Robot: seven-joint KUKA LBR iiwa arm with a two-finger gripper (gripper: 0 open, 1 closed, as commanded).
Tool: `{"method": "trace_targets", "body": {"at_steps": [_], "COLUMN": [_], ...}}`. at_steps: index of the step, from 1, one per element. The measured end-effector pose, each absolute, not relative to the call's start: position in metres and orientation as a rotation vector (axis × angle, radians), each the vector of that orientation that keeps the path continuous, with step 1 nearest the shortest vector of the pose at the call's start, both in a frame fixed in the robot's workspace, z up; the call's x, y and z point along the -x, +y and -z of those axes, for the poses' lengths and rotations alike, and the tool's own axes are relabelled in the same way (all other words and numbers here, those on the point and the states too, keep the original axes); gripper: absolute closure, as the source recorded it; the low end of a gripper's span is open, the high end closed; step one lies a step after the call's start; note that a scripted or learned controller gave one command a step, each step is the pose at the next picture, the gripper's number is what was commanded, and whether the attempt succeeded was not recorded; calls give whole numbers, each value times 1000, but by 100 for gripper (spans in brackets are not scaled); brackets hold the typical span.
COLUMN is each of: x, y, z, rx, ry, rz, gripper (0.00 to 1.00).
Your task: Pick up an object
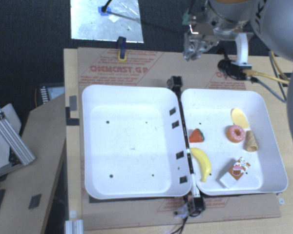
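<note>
In the right bin lie a yellow banana, a red strawberry-like piece, a pink donut, a pale yellow slice, a tan cone and a small white and red carton. My gripper hangs high above the bench, behind the far edge of the right bin, away from all of them. Nothing shows between its fingers.
The left bin sits beside the right one, with black clips along the shared wall. A shiny metal sheet lies at the back left. A yellow cable runs by the arm at the right.
</note>
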State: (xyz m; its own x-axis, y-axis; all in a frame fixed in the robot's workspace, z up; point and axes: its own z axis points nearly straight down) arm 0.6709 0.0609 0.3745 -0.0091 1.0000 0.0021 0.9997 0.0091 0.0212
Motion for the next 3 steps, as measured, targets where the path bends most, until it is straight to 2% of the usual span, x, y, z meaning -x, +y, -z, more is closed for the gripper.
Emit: {"method": "trace_targets", "body": {"at_steps": [1, 2, 3], "x": [-669, -668, -668], "y": [114, 182, 234], "z": [-463, -522, -536], "rx": [-2206, -2207, -2210], "ry": [2228, 2231, 2231], "rz": [-19, -15, -8], "gripper": [100, 100, 100]}}
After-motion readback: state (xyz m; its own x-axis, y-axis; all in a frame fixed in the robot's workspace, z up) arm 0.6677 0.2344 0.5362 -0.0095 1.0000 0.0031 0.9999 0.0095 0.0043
